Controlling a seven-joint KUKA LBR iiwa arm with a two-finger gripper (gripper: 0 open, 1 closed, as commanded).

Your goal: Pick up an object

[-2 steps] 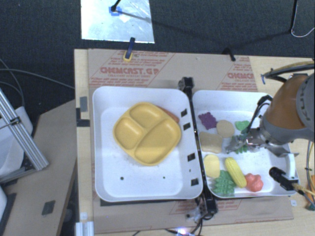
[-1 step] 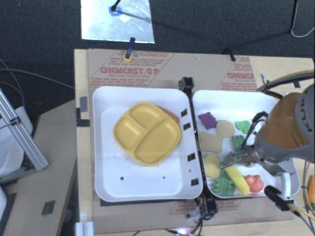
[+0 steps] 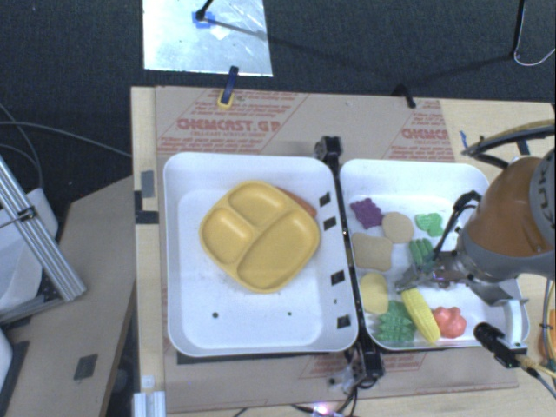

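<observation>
The right bin [image 3: 473, 177] holds several toy foods: purple grapes [image 3: 366, 211], a tan round piece [image 3: 398, 226], a light green piece [image 3: 428, 223], a tan slice [image 3: 373, 252], a dark green piece [image 3: 420, 250], a pale yellow piece [image 3: 374, 292], a corn cob [image 3: 420, 314], a green bunch [image 3: 395, 324] and an orange-red piece [image 3: 449, 321]. My gripper [image 3: 420, 275] reaches in from the right and sits low over the bin's middle, just above the corn cob and below the dark green piece. I see nothing clearly held.
The left bin [image 3: 187, 233] carries a yellow divided plate [image 3: 260, 234] with a reddish thing peeking out behind its far right edge. The arm's orange band [image 3: 519, 215] looms over the right bin's right side. A black divider [image 3: 340, 233] separates the bins.
</observation>
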